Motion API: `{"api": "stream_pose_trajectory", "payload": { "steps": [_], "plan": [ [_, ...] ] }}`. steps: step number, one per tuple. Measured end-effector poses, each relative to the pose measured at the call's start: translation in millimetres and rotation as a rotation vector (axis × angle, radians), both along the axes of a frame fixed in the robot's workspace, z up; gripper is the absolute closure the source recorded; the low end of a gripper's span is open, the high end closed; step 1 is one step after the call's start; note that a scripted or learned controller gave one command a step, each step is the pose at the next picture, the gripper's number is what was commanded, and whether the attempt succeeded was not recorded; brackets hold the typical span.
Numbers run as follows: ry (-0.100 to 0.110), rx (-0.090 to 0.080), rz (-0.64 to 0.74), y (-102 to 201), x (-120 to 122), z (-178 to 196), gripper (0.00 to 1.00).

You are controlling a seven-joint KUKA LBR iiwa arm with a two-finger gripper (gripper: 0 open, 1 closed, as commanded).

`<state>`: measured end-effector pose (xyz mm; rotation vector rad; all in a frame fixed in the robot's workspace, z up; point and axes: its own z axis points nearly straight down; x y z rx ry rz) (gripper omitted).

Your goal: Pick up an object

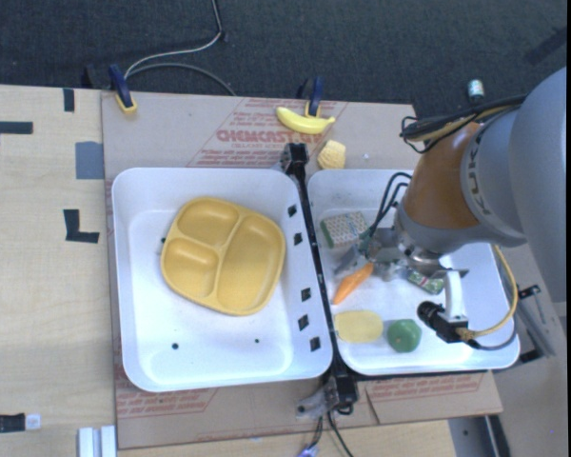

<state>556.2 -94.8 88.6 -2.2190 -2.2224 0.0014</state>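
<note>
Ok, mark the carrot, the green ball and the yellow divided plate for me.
carrot (353, 282): camera view, middle of its orange body.
green ball (403, 334): camera view, centre of its top.
yellow divided plate (225, 254): camera view, central ridge between compartments.

Yellow plate (225, 255), orange carrot (353, 282), green ball (403, 334), white bins (133, 284).

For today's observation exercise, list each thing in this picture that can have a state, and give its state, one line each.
Yellow divided plate: upright, flat in the left bin.
Carrot: lying on the right bin floor, near the divider.
Green ball: resting beside the yellow piece.
Banana: lying outside the bins, on the cardboard.
Gripper: lowered into the right bin.
</note>
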Motion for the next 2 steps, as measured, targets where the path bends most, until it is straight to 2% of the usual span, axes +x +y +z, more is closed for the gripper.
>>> {"api": "stream_pose_trajectory", "payload": {
  "steps": [1, 2],
  "plan": [
    [0.000, 0.000, 0.001, 0, 0, 9, 1.00],
    [-0.002, 0.001, 0.001, 74, 34, 96, 1.00]
  ]
}}
